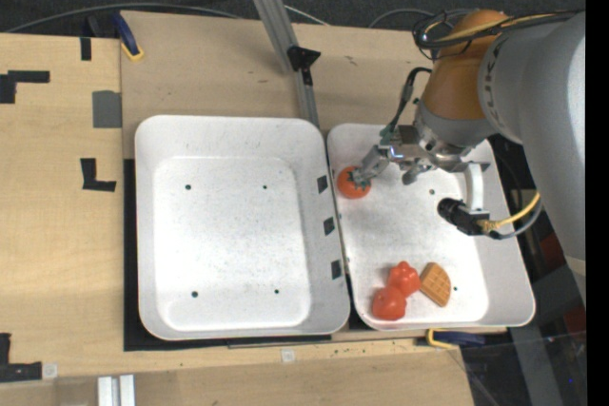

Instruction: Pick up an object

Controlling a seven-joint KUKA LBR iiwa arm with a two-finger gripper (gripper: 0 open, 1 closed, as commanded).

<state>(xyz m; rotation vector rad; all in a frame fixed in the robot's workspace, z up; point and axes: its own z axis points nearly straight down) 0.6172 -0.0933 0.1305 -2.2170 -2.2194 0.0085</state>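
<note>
Presently the claw (364,174) sits low in the right bin (504,299), at its upper left corner, directly against a small round orange-red object (353,185). One dark finger reaches the object's upper edge, but the slanted view does not reveal whether the fingers are spread or closed, nor whether the object lies between them; no grip can be affirmed. The object rests on the bin floor, close beside the wall (333,204) dividing the two bins. Near the lower edge of the same bin, well apart from the claw, lie a red pepper-like piece (403,278), a red rounded piece (387,303) touching it, and a tan waffle-like piece (436,283) just beside them. The left bin (152,204) stands alongside on the counter (190,52).

Likely hazards: the rounded object may roll or squirt away if pinched off-centre; the nearby wall may block one finger from descending fully; a shallow hold on the object's top would probably slip during lifting.
</note>
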